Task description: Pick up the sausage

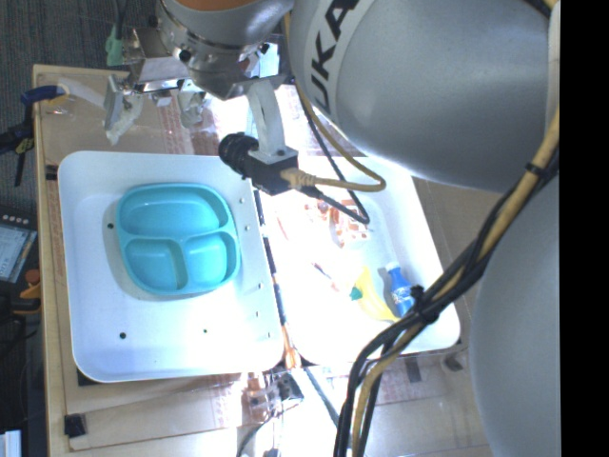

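Note:
My gripper [155,110] hangs above the bench's back edge, just beyond the far rim of the left bin [81,284]. Its two pale fingers [118,114] stand apart, so it is open with nothing between them. In the right bin [430,255], strong glare washes out the floor. A small reddish-brown thing [335,219] lies there near the middle and may be the sausage; its shape is hard to make out. It is far from the gripper, to the right and nearer the front.
A light-blue divided plate [176,236] sits in the left bin. A yellow and blue item [388,293] lies toward the front of the right bin. The arm's grey body and black cables [400,350] cover much of the right side.

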Robot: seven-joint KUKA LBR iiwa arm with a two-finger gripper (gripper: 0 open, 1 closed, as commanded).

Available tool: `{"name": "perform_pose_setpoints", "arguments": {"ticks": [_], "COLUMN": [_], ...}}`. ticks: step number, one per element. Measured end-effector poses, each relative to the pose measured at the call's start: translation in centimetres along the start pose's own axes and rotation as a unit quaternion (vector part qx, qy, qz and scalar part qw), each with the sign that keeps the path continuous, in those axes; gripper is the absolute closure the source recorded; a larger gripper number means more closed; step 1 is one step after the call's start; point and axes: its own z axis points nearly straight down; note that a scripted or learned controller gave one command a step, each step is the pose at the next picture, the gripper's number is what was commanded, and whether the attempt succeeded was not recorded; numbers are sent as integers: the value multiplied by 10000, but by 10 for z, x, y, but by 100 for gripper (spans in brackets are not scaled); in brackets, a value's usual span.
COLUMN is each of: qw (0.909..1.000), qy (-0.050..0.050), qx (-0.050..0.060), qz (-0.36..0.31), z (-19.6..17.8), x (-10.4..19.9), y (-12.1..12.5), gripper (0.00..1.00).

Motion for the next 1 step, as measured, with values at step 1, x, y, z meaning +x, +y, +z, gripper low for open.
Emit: {"name": "perform_pose_setpoints", "arguments": {"ticks": [1], "qw": [10000], "qy": [2], "qx": [7], "qz": [-62], "z": [-8], "x": [4], "y": [0], "gripper": [100]}}
